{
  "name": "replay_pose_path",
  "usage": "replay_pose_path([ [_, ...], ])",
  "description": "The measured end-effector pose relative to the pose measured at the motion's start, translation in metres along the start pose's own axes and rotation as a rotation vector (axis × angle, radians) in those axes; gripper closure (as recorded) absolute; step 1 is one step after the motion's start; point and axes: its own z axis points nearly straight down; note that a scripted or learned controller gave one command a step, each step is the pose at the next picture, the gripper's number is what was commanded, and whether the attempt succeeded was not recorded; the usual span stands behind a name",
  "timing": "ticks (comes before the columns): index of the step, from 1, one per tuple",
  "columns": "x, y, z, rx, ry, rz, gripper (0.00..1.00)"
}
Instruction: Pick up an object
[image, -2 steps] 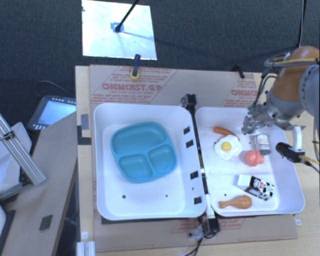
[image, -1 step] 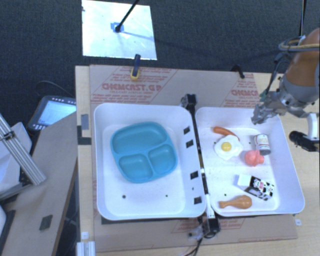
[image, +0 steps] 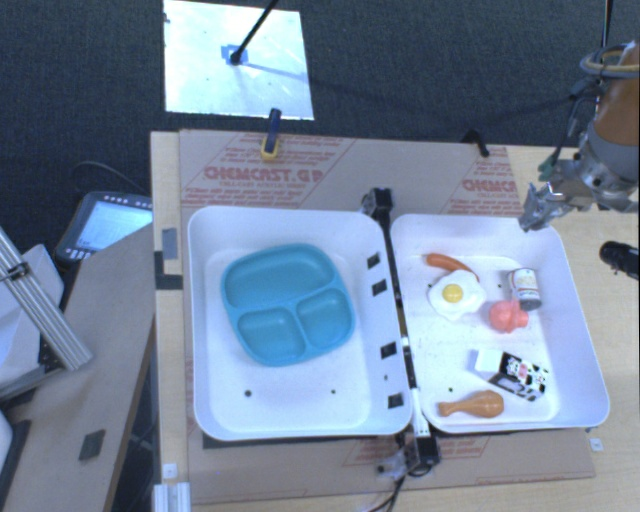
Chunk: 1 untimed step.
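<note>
Hovering above the right bin's (image: 580, 330) far corner, the gripper (image: 540, 212) grasps nothing; its opening cannot be judged at this size, and the approach step appears under way. A likely target, the drumstick (image: 472, 405), lies near the front wall, long axis roughly left-right, bone end left; next, descent over it.

The clear sheet (image: 340, 160) laid over the bench under the two bins carries red print reading "CHEMCAST GP", once behind the left bin and again, slanted, behind the right. The small can's (image: 523, 288) label is too small to read.
</note>
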Motion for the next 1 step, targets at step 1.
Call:
replay_pose_path([
  [1, -0.0002, 0.0018, -0.0547, -0.002, 0.0, -0.001, 1.0],
])
